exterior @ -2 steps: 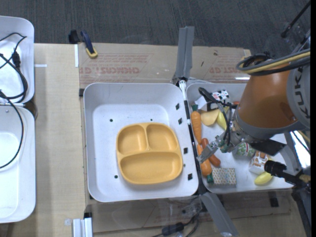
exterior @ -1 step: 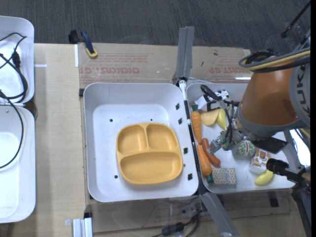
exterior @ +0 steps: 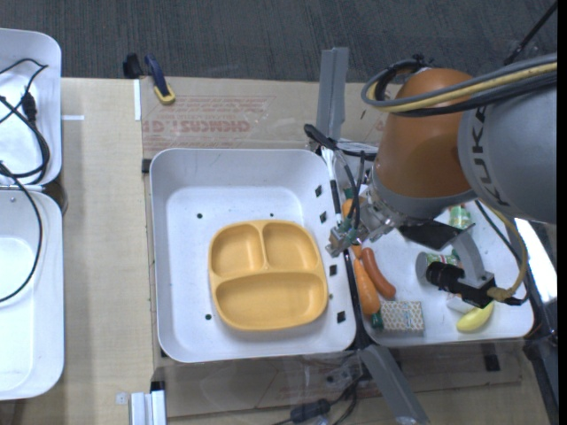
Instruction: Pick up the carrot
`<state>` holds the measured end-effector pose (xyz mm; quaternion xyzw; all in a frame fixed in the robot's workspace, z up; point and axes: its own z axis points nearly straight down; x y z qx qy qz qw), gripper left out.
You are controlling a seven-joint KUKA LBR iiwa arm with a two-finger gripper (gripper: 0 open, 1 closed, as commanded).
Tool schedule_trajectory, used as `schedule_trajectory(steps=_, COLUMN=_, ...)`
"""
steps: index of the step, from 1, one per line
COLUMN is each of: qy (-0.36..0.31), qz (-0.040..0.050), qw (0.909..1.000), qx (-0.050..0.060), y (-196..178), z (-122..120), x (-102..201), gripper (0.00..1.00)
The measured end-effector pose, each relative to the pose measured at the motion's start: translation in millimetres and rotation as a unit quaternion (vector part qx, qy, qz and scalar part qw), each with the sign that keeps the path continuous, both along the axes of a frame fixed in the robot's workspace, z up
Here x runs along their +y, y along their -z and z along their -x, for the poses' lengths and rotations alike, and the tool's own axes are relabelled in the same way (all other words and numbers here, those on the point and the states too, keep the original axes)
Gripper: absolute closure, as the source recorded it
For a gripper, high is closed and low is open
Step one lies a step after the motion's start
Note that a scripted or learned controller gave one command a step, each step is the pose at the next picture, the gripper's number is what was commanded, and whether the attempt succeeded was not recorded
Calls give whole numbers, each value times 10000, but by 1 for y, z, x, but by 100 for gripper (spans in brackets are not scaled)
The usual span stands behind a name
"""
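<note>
One tapered orange carrot (exterior: 364, 290) | smooth plastic three-compartment plate (exterior: 267, 274)

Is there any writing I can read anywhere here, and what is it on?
"KUKA", partly visible in white letters, on the grey arm.
Red print on the cardboard sheet above the left bin: upside down and faint; it cannot be read with certainty.
Label on the small box in the right bin: too small to read.

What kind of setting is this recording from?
Probably a robotics lab bench, not a kitchen: two white bins on a cardboard-covered bench, toy food such as a carrot and banana, loose cables, and the arm.
</note>
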<state>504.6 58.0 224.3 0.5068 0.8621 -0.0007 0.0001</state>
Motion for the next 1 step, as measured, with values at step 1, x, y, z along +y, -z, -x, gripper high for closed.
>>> schedule_trajectory(steps=1, qy=1, qz=0, qw=10000, qx=1, y=0, z=0, x=0, gripper=0)
